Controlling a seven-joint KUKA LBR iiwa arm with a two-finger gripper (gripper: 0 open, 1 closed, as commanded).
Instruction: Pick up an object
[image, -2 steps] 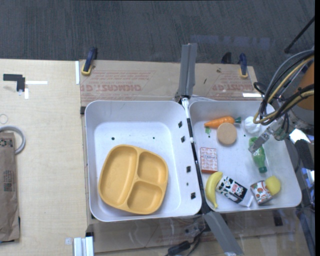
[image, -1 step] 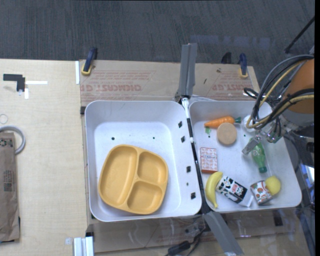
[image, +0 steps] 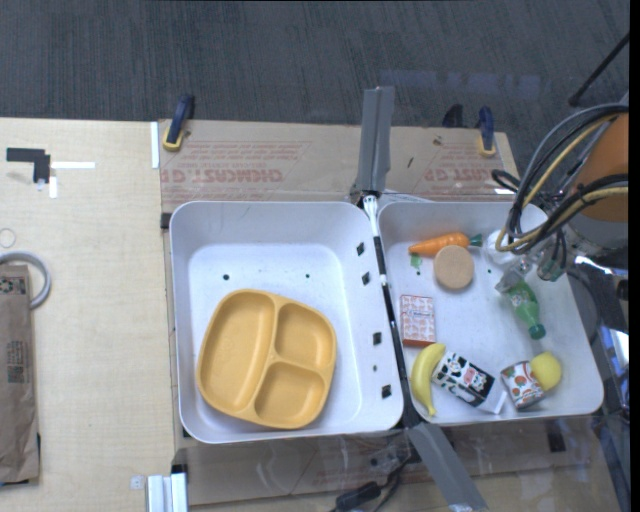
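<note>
The camera view looks down on two white bins on the bench. The left bin (image: 190, 330) carries a yellow divided plate (image: 266, 358). The right bin (image: 590, 390) holds the candidates: a carrot (image: 438, 243) and a tan round disc (image: 453, 267) near the far wall, a small red-and-white box (image: 417, 319) by the divider, a banana (image: 427, 376), a black-and-white carton (image: 466, 380), a printed can (image: 519, 384) touching a lemon (image: 546, 370), and a green bottle (image: 523, 305).

The tool (image: 524, 262) hangs under a tangle of cables at the bin's far right, just above the green bottle's upper end. I cannot tell how wide it stands, and nothing shows gripped in it.

The bottle looks like the nearest target. It is probably light, hollow plastic, smooth and apt to roll or squirt out sideways, so a grip across the middle of its body, square to its long axis, seems safest.
</note>
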